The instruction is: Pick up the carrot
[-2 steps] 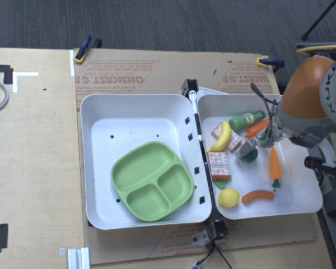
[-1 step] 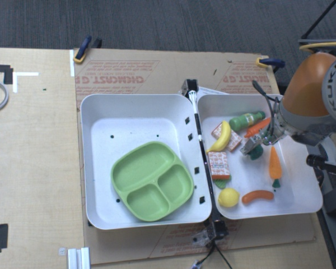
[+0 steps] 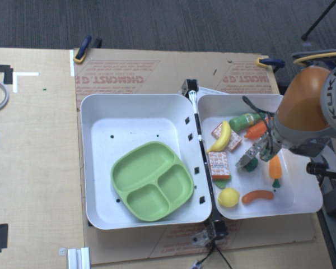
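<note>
Hovering low in the right bin [image 3: 302, 203], your gripper [image 3: 251, 160] sits just left of the carrot [image 3: 275, 168], a small smooth orange cone with a green top, at the frame's right. Whether the claw is released or clenched, you cannot tell. Watch out: glossy plastic toys crowd close, so the banana [image 3: 222, 137] or sausage [image 3: 258, 196] may get nudged
</note>
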`<action>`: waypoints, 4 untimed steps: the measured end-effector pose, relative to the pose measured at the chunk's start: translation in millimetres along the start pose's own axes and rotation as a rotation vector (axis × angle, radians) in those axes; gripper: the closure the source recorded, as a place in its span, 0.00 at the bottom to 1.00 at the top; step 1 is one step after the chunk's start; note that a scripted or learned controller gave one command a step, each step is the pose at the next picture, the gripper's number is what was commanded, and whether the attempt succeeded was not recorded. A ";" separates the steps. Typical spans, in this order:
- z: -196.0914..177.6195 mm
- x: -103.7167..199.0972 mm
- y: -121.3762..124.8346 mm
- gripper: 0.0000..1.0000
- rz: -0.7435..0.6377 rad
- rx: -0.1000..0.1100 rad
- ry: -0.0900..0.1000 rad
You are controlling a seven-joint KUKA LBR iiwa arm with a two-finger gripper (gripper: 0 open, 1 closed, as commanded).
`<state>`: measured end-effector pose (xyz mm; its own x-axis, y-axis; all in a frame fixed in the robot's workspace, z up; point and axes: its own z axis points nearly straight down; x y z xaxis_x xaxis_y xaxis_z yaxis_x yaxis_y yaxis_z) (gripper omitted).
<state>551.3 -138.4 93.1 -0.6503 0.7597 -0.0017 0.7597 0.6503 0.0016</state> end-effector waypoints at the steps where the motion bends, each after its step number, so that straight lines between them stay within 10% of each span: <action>1: -0.1 4.8 -23.1 1.00 -0.221 0.000 -0.001; 2: -0.1 4.8 -23.1 0.00 -0.221 0.000 -0.001; 3: 0.4 63.4 -21.4 0.00 -0.754 -0.001 0.000; 4: -199.8 42.8 20.0 0.00 -0.844 -0.002 -0.004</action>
<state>538.3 -92.8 292.9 -0.9998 0.0189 -0.0061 0.0189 0.9998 -0.0001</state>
